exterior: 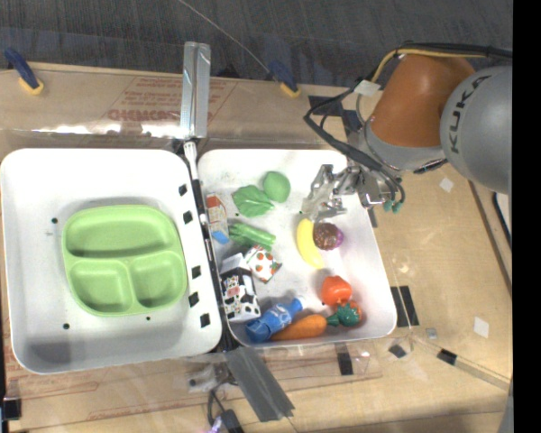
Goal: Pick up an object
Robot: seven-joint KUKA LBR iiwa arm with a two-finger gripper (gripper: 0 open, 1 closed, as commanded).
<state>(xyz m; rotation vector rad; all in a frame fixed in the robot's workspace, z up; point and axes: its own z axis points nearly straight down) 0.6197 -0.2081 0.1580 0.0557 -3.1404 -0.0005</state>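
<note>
My gripper hangs over the right bin, its metal fingers pointing down at the upper end of a yellow banana. A dark purple round fruit lies just below and right of the fingertips. Nothing is visibly held between the fingers. Also in this bin are a green leafy vegetable with a round green ball, a green pod, a red pepper, an orange carrot, a blue bottle and small printed boxes.
The left bin holds a green divided tray. A metal bar stands along the divide between the bins. The grey arm with its orange band comes in from the upper right. Brown bench board surrounds both bins.
</note>
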